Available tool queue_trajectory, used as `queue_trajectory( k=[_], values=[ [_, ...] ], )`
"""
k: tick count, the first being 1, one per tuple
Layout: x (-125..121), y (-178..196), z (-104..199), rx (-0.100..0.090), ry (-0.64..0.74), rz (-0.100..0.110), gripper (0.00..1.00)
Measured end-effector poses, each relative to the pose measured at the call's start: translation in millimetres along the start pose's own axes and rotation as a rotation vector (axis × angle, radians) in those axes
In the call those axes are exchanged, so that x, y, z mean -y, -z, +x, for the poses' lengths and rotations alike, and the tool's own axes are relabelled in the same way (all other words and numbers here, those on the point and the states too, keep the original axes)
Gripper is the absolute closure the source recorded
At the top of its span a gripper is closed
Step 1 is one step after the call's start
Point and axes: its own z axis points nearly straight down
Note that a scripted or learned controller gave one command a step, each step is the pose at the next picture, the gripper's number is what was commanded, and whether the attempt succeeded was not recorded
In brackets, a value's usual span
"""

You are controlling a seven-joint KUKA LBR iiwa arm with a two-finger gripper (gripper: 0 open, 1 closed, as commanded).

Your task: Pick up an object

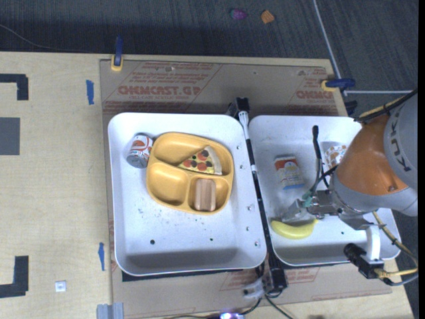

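Yellow plastic banana (294, 228) lies at the near edge of the right white bin (265, 178), just below my gripper (307, 207), so I judge nothing lifted yet and the grab itself remains.

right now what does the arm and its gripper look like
The arm is grey with a wide orange band above the wrist and dark lettering on its grey casing. Thin black cables run along the wrist. The gripper is a small metallic grey assembly with a touch of green on it.
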Motion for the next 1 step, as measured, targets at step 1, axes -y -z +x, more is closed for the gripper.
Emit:
queue_trajectory(
  k=[1],
  values=[
    [0.0,0.0,0.0,0.0,0.0,0.0,0.0]
  ],
)
